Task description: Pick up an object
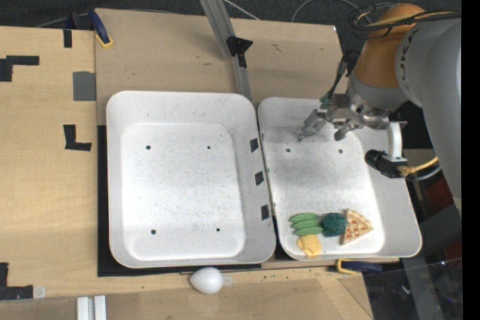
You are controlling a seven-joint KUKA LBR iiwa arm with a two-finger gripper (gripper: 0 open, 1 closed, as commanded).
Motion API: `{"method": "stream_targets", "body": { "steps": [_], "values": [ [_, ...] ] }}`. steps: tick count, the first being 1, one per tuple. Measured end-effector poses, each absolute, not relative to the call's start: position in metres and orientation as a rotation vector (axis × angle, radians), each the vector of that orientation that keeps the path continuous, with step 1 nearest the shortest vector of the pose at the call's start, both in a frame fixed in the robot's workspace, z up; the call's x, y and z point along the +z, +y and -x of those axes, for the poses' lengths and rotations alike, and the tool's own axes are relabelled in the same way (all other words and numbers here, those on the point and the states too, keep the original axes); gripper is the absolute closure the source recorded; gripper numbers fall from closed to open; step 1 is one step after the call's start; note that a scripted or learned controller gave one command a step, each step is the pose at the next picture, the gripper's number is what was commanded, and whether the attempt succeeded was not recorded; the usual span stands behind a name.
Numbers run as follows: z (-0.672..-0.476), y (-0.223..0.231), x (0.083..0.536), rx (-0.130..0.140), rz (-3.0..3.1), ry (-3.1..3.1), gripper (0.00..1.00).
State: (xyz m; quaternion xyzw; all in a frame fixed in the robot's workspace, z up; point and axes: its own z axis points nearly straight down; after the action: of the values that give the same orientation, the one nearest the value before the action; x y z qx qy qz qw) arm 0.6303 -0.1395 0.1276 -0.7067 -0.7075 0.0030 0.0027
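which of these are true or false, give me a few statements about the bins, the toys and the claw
1. The toy foods sit in the right bin. True.
2. The pizza slice lies at the far end of its bin. False: it lies at the near end, beside the dark green toy.
3. The claw holds the yellow toy. False: the claw hangs over the far part of the right bin, well apart from the toys, with nothing between its fingers.
4. A white egg-shaped thing lies outside the bins, on the bench by the left bin's near edge. True.
5. The green pods lie in the left bin. False: they lie in the right bin, next to the dark green toy.
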Motion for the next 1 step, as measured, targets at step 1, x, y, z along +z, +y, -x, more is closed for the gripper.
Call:
{"method": "stream_targets", "body": {
  "steps": [1],
  "values": [
    [-0.6294,-0.1390,0.0861,0.006,2.218,-2.223,0.00]
  ]
}}
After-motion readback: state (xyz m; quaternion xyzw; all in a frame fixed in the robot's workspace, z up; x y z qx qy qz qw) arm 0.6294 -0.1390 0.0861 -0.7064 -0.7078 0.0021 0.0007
